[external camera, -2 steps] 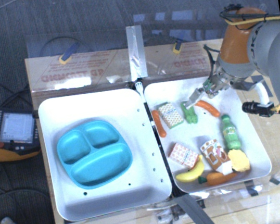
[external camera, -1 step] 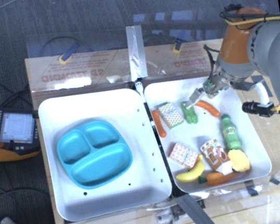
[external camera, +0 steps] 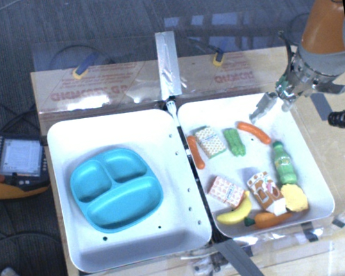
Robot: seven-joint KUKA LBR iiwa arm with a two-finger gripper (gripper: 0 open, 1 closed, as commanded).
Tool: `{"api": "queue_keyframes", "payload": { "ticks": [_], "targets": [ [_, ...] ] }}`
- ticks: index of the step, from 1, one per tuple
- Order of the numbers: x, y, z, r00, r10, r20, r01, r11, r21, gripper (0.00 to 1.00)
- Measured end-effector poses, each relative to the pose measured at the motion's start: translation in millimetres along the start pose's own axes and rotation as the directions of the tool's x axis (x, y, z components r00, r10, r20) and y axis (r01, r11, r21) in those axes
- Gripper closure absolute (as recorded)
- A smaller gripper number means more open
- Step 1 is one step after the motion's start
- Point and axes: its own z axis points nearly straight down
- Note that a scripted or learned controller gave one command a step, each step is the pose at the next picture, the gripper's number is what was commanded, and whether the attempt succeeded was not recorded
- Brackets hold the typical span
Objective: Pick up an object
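- over the right bin's [external camera: 313,164] upper right corner you see the gripper [external camera: 265,107], tilted, its fingers pointing down-left; nothing sits between them, and how wide they are parted you cannot tell from this angle.
- just below the fingertips lies an orange sausage [external camera: 253,131], apart from them.
- beside it, to the left, you find a green pickle [external camera: 234,142] and a checkered packet [external camera: 211,141], with a thin carrot [external camera: 195,152] along the bin's left wall.
- lower down you see a green bottle [external camera: 283,163], a snack box [external camera: 265,191], a second checkered packet [external camera: 226,191], a banana [external camera: 235,212] and a yellow lump [external camera: 294,198].
- the left bin [external camera: 76,247] holds a blue divided tray [external camera: 115,188].
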Motion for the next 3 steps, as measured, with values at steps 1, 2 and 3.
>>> {"api": "queue_keyframes", "payload": {
  "ticks": [1, 2, 3],
  "targets": [
    [-20, 24, 123, 0.999, -0.036, 0.0, 0.036, 0.999, -0.002, 0.0],
    [-18, 25, 113, 0.999, -0.038, 0.0, 0.038, 0.999, -0.003, 1.0],
    [23, 54, 23, 0.999, -0.047, 0.0, 0.047, 0.999, -0.002, 1.0]
  ]
}}
